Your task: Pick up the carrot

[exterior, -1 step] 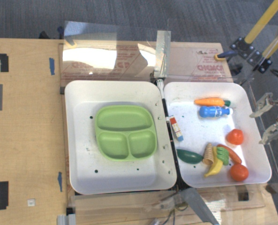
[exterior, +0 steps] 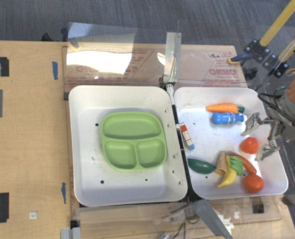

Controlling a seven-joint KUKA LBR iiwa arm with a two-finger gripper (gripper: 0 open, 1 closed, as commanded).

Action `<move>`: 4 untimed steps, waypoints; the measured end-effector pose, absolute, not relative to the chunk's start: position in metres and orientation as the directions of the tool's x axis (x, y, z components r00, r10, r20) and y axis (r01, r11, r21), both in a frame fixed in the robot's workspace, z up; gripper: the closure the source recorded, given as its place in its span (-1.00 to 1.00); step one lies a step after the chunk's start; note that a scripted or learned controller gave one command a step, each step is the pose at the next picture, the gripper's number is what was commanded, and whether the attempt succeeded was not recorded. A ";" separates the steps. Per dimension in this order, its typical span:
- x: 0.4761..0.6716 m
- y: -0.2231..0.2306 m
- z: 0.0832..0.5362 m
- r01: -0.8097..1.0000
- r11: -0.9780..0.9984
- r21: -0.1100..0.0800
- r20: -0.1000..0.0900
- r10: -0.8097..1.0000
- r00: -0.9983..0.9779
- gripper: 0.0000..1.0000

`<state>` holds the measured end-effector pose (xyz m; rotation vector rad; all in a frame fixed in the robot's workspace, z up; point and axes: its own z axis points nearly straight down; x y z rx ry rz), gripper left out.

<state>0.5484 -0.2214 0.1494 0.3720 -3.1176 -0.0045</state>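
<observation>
Carrot lies untouched near the far edge of the right bin.

On the left, a green divided plate is seen in the left bin. In the right bin, a small red-and-white packet and a dark green vegetable are found by the near-left wall. The carrot is probably a light, stiff, smooth plastic toy; a grip across its orange middle is judged best, clear of the green top. A blue bottle lies just beside it on the near side and may be caught by a finger. Further right, a tomato, a banana and other toys are clustered. The hand hangs with its fingers apart, nothing held.
</observation>
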 end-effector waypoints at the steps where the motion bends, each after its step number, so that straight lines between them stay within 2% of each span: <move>1: 0.601 -0.189 0.101 -0.004 1.000 0.001 -0.004 -0.004 -1.000 -1.00; 2: 0.670 -0.218 0.204 -0.263 0.965 -0.009 -0.016 -0.264 -0.965 -1.00; 3: 0.667 -0.223 0.099 -0.263 0.965 -0.005 -0.010 -0.263 -0.965 -1.00; 4: 0.667 -0.218 0.088 0.215 0.977 0.002 0.008 0.215 -0.977 -1.00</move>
